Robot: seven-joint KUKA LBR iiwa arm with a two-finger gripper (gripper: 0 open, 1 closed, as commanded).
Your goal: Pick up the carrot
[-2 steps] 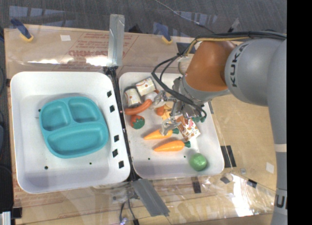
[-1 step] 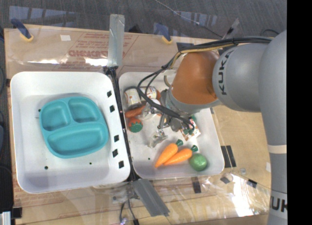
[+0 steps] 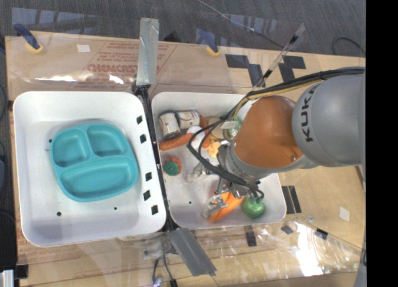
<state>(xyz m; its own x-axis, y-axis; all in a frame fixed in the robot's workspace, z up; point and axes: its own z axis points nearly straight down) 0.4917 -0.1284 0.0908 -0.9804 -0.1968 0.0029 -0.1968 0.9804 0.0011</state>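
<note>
Camera view: arm point(image 3: 292, 133) over carrot point(image 3: 225, 207).

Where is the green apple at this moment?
The green apple lies in the right bin, near its lower right corner, beside an orange piece and just below the arm's wrist.

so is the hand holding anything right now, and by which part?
Cannot tell. The hand sits low in the right bin, right over an orange carrot-like piece beside a green item, but the wrist hides the contact.
</note>
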